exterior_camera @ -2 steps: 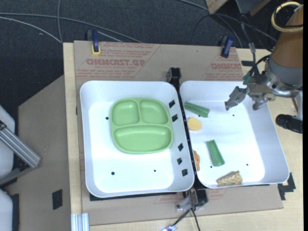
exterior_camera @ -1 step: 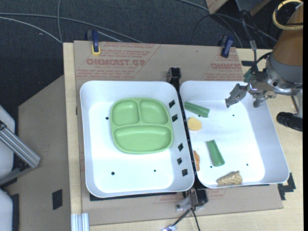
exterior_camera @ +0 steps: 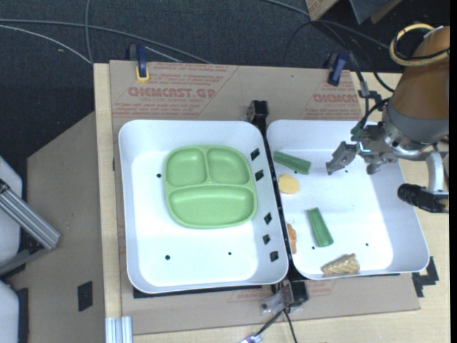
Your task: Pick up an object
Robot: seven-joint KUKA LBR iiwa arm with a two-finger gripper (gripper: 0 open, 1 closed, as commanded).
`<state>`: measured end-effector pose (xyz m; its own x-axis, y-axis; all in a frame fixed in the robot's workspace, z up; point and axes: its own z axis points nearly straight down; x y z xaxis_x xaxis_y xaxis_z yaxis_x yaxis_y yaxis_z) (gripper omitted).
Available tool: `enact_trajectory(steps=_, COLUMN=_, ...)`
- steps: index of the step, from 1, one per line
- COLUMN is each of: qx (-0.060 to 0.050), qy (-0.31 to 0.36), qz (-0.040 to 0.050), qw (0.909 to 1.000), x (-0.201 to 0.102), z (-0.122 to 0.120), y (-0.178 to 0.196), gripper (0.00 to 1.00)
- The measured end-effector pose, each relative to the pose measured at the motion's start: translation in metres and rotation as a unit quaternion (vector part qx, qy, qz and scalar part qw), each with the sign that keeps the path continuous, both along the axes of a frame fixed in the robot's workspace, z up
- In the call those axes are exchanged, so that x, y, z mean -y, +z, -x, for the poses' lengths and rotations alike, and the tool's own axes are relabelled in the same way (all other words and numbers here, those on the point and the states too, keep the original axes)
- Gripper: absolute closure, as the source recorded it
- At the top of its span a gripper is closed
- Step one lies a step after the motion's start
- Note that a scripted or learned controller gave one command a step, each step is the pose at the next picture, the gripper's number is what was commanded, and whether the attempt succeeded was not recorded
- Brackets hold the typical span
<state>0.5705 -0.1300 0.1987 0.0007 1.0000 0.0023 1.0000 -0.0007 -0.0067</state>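
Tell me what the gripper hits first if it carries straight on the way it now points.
The gripper points left and down over the right bin. Going straight on, it would probably meet the green piece nearest the divider first, though depth is hard to judge from this slanted view.

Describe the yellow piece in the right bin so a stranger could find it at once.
Go to the right bin, then to its left wall by the divider. The yellow piece lies there, just below the upper green stick. It is small, round and yellow, unlike the two green sticks and the tan lump at the bottom.
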Motion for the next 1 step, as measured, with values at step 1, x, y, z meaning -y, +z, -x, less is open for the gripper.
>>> enact_trajectory(steps=1, qx=0.000, qy=0.000, qz=-0.0001, qw=1.0000, x=-0.0016, z=0.0015, y=-0.0425, gripper=0.00)
